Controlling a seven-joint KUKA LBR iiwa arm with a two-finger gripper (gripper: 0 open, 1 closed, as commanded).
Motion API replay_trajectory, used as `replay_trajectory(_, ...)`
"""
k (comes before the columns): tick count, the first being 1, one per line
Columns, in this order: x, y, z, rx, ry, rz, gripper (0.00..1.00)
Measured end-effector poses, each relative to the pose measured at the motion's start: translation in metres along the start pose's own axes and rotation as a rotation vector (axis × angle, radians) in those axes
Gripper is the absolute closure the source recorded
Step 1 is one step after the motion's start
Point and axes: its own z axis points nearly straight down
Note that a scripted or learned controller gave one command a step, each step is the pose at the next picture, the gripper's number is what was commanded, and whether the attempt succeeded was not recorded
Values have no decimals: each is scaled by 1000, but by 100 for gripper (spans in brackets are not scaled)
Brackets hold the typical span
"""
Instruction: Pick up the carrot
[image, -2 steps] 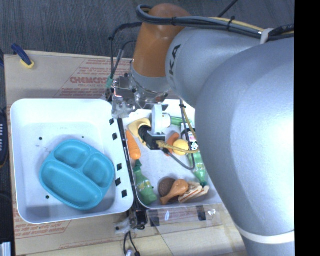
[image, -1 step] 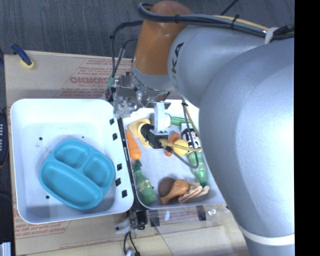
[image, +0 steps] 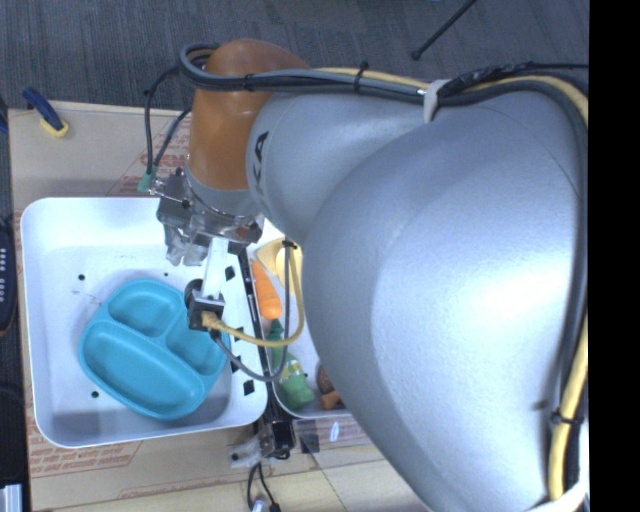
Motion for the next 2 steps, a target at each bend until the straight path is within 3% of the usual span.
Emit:
replay_trajectory(1,-61,0,17,-1,-5,57,100)
replay_trajectory(2,27,-45,-14,-3,-1,240,100)
